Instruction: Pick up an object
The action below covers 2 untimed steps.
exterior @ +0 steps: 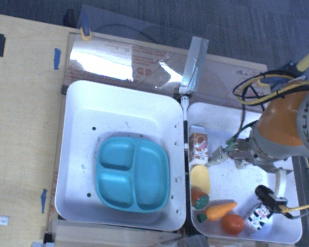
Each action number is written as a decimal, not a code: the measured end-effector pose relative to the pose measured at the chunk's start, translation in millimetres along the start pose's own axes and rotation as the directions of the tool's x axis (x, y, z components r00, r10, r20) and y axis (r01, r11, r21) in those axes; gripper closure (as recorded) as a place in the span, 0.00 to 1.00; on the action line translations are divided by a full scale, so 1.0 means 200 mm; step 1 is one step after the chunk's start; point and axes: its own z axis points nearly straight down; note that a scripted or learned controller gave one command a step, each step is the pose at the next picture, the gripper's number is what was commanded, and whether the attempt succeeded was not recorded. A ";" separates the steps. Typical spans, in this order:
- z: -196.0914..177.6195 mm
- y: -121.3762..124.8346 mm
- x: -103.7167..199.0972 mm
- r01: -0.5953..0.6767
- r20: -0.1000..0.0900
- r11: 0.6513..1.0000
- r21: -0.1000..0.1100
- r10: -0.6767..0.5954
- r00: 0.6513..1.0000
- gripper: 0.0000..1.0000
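My gripper (pixel 229 153) hangs low over the middle of the right bin (pixel 291 234), below the arm's orange band (pixel 281 120). To its left, a small red-brown carton (pixel 199 146) lies by the bin's left wall, a short gap away. A yellow banana-shaped piece (pixel 200 179) lies below the carton. Along the front of the bin are a green and red piece (pixel 200 201), an orange carrot (pixel 220 209), a red tomato (pixel 233 223) and a black-and-white spotted item (pixel 257 217). I see nothing held in the gripper.
The left bin (pixel 82 102) holds a blue plate (pixel 132 173) with three compartments. A divider wall (pixel 184 148) separates the two bins. Yellow and black cables (pixel 267 83) loop above the arm. A black fitting (pixel 270 198) with a cable juts out beside the spotted item.
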 end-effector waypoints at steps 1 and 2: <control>0.01 0.25 -0.36 -0.009 0.002 1.000 0.004 0.009 1.000 0.00; -0.62 0.48 0.11 0.006 -0.001 1.000 -0.008 -0.006 1.000 0.00</control>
